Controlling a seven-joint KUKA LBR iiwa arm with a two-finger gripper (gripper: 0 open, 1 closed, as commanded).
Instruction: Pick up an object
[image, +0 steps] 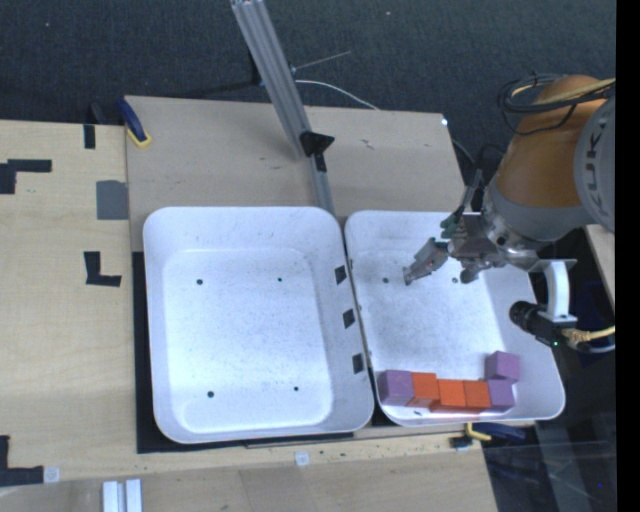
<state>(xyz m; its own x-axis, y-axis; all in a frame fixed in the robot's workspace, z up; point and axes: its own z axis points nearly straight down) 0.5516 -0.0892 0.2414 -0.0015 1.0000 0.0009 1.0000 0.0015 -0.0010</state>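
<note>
You will find the gripper (437, 262) over the upper part of the right bin (400, 232), at about twelve o'clock from that bin's centre, hanging from the grey and orange arm (545, 170) that enters from three o'clock. One dark finger (422, 266) points toward nine o'clock, its tip near the bin floor. You cannot tell from this angle how far the fingers are spread, and nothing is seen between them.

Count of blocks, all in the right bin along its six o'clock wall:
- Purple: three. One purple block (398, 386) sits at the seven o'clock end of the row; a second purple block (503, 365) sits at the five o'clock corner; a third purple block (501, 394) lies just beside it, toward six o'clock.
- Orange: at least two orange blocks (452, 392), set touching between the purple ones. The exact orange count is hard to settle, as their edges run together.

The blocks lie well apart from the gripper.

Left bin (160, 240): one, beside the right bin at nine o'clock. A metal rail (280, 85) runs in from twelve o'clock toward the gap between the bins.
</note>
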